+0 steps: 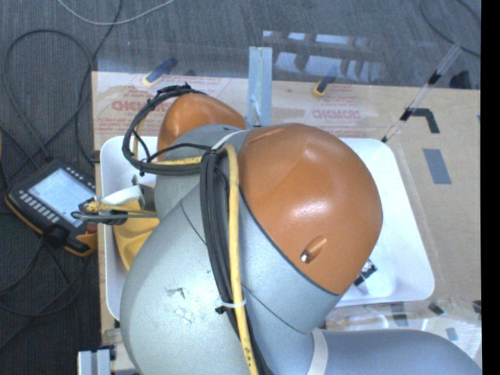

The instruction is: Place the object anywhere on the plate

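Arm (266,233) bulks over both bins, blocking most of left bin (113,158). Yellow thing (129,237) peeks out there, maybe plate. Object hidden; fingers' state: cannot tell. Progress unclear; placement unconfirmed, likely pending.

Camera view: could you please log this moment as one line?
arm: over both bins, blocking view | left bin: yellow item at left edge | right bin: rim visible | gripper: cannot tell

red print on the cardboard (125,100), too blurred to read
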You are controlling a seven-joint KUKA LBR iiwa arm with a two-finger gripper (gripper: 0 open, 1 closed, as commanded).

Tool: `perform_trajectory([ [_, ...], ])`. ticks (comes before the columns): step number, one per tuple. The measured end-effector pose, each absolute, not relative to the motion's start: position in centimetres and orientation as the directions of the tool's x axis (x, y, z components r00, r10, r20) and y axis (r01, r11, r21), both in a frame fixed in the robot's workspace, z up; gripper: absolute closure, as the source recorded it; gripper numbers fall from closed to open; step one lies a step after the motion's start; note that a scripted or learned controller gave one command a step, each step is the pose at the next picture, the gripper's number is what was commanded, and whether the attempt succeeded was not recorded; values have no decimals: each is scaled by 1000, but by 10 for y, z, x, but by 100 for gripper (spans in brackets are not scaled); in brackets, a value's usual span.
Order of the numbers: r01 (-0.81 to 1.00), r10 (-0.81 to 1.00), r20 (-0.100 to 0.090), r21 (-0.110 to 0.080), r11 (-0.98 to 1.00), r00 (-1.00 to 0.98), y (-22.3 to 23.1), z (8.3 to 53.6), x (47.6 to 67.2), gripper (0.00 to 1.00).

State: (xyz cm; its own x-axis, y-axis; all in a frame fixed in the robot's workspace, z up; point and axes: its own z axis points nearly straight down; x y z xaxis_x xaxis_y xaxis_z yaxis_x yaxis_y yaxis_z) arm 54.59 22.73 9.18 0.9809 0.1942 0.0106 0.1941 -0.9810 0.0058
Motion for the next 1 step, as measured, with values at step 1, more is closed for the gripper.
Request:
perform_trajectory([
  [1,274,274,-6,6,-962,962,176,160,541,0],
])
